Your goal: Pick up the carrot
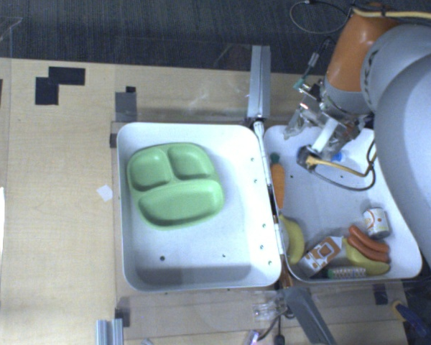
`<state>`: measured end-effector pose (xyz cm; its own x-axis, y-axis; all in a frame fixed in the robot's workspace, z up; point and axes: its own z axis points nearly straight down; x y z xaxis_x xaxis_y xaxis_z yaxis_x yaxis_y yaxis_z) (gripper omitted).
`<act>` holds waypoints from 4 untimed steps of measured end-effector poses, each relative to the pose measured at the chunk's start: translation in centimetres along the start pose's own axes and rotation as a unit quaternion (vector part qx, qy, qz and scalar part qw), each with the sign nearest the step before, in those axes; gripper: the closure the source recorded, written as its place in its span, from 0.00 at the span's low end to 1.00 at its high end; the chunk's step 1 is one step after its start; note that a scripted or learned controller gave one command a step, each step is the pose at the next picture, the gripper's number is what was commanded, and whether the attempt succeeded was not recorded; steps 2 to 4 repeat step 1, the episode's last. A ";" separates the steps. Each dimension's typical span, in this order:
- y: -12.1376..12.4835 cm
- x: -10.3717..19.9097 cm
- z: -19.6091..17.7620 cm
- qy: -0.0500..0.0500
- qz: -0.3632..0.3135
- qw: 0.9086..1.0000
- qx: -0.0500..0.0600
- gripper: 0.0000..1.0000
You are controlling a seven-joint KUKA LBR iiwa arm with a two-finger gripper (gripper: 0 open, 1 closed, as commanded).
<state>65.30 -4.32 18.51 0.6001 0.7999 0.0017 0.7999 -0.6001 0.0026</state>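
Note:
The carrot is small and orange with a green top. It lies lengthwise against the left wall of the right bin, near the bin's back. My gripper hangs over the back of that bin, a short way right of and behind the carrot and apart from it. It is open, and nothing sits between its fingers.
A green divided plate lies in the left bin. At the front of the right bin are a banana, a snack packet, red sausages and a small can. A metal divider stands behind the bins.

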 end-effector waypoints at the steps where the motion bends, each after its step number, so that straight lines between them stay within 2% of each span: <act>1: 2.0 -3.6 5.0 0.000 -0.144 0.990 0.001 0.00; 4: 2.0 -3.6 5.0 0.000 -0.144 0.990 0.001 0.00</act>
